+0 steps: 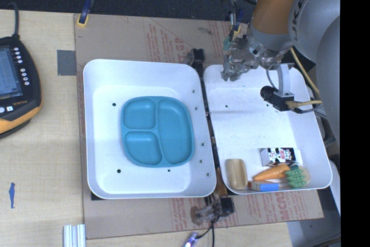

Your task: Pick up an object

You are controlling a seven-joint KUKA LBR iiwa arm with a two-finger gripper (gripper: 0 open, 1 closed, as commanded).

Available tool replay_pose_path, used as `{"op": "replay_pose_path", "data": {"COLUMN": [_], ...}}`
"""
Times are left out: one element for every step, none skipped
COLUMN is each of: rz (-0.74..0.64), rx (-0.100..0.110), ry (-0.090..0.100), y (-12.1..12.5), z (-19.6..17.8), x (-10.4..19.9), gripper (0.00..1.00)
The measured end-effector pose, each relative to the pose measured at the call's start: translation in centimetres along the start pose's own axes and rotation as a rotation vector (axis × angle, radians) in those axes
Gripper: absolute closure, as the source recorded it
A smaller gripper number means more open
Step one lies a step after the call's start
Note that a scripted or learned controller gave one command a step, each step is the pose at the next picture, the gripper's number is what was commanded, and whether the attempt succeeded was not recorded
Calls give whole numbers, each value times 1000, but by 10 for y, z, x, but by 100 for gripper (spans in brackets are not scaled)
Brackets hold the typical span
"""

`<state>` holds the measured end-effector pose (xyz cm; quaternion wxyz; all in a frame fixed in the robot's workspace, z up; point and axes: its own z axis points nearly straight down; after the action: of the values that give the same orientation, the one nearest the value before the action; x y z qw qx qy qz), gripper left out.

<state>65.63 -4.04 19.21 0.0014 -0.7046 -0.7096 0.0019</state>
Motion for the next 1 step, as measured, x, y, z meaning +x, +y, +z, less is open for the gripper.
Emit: {"op": "replay_pose_path", "data": {"rz": [1], "rx": [0], "ry": [-1], "y": [0], "z": [0], "x": [-1], "gripper": [0]}}
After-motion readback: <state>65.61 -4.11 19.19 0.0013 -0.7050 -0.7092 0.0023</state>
